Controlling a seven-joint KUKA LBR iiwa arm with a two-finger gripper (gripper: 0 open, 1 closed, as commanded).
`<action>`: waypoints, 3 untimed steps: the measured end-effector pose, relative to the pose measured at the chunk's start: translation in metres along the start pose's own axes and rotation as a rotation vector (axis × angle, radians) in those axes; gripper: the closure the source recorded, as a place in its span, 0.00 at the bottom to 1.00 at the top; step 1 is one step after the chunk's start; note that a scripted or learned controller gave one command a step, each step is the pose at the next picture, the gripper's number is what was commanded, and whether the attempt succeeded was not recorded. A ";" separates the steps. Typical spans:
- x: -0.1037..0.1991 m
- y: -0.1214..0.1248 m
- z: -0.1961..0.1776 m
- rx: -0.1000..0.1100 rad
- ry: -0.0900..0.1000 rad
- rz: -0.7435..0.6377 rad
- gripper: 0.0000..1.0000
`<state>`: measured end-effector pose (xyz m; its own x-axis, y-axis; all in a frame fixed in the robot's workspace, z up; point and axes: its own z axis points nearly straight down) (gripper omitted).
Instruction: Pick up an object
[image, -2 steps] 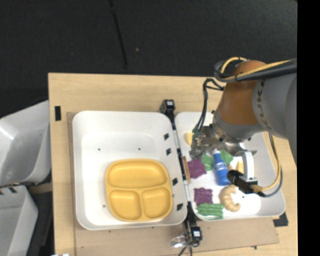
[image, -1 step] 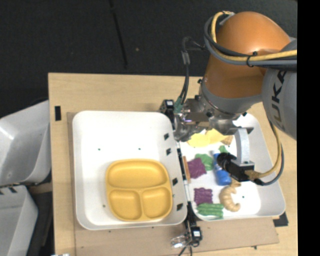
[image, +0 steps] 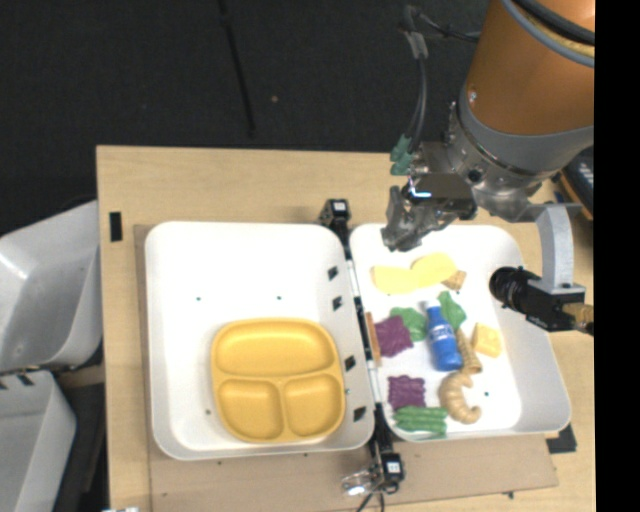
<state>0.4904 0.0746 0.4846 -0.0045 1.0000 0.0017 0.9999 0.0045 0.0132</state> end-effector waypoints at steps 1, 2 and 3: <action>-0.065 -0.004 0.156 0.030 -0.006 0.009 1.00; -0.063 -0.001 0.141 0.018 -0.005 -0.001 1.00; 0.039 0.000 0.062 0.007 0.001 -0.008 1.00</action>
